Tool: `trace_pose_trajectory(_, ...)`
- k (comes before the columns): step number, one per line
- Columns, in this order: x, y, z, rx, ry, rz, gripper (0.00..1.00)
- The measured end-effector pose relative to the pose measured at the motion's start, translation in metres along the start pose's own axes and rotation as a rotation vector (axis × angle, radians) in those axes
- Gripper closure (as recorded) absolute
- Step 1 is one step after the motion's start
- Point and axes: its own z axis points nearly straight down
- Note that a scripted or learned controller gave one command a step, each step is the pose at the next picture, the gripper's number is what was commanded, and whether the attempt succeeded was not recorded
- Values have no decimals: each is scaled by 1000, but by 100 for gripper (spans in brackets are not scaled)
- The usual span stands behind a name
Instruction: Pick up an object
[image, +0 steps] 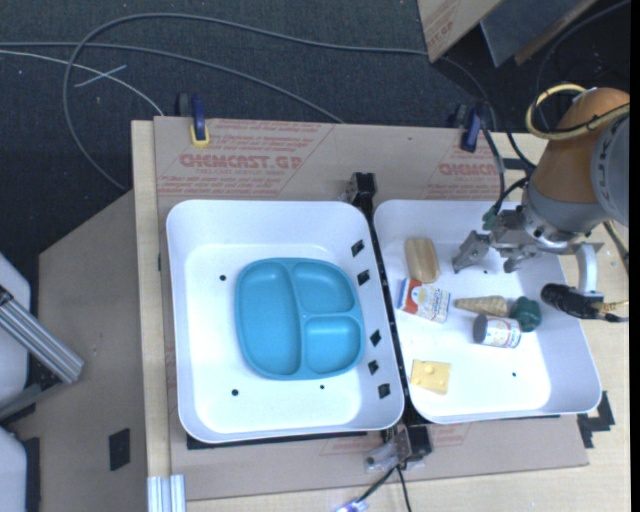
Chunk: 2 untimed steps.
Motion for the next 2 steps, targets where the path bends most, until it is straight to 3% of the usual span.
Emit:
trace_pose_trajectory(1,1,0,25,-2,-1,-1,0)
trace_pose_trajectory(2,1,1,12,-7,-1,-1,100)
